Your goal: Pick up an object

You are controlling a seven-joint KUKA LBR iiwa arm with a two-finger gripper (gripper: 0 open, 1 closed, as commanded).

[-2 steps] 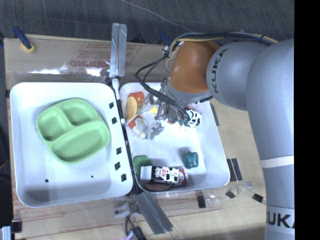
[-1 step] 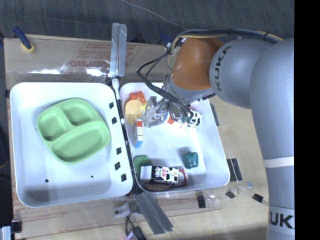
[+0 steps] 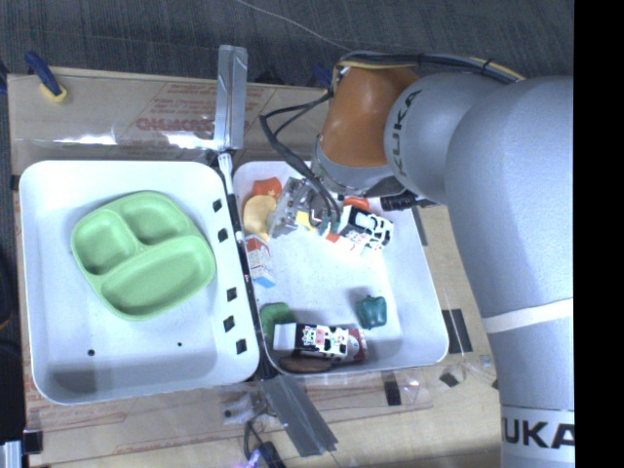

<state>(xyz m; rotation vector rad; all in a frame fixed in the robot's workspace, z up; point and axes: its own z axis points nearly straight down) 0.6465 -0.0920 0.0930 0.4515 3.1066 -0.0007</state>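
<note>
Now gripper (image 3: 292, 208) sits just beside orange obj (image 3: 258, 210).

The arm (image 3: 487, 193) is thick, rounded and smooth, in light grey. An orange band (image 3: 363, 115) rings it above the wrist. Black "KUKA" lettering shows on the casing beside that band and again on the near link. Thin black cables (image 3: 283, 139) loop from the wrist.

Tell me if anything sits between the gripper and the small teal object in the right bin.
Nothing visible does. The gripper hangs over the upper part of the right bin, and the teal object lies lower down, with bare bin floor between them.
</note>
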